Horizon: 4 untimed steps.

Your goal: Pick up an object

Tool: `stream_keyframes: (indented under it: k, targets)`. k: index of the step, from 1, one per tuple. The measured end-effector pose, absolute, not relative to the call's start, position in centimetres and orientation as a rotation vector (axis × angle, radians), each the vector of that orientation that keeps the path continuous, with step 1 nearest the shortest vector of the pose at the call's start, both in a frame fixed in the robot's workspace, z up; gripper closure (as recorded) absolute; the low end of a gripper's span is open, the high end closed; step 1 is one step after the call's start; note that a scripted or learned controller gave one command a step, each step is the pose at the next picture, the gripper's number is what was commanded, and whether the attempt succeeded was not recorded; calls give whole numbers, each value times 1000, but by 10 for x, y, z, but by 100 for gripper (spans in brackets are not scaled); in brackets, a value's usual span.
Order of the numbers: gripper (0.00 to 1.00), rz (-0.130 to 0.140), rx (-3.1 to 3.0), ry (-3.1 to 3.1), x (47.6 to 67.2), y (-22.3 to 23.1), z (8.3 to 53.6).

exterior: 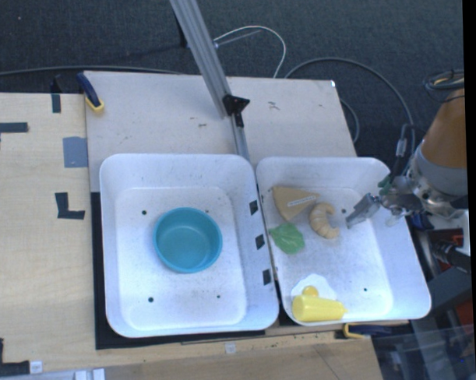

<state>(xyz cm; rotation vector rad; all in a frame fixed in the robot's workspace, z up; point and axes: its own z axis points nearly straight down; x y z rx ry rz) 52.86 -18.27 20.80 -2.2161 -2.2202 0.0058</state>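
The right bin (381,281) holds a tan wedge (293,200), a beige croissant-shaped piece (325,220), a green lump (287,238) and a yellow object (317,307) lying on a small white piece at the front. A blue bowl (188,239) sits in the left bin (129,306). My gripper (363,210) hangs over the right bin's right side, just right of the croissant piece and apart from it. I see nothing held in it.
A grey metal pole (210,58) slants down from the top to the ridge between the bins. Cables (327,65) loop over the dark floor behind the bench. The arm's orange band (446,131) is at the right edge.
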Motion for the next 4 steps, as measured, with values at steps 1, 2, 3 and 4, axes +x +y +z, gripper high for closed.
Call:
stream_keyframes:
  k: [1,2,3,4]
  targets:
    - [0,7,-2216,-2217,527,-182,143]
    - [0,3,-2219,-2222,526,-182,91]
    - [100,2,-2216,-2222,526,-181,102]
    - [100,-2,-2221,-2224,519,-179,148]
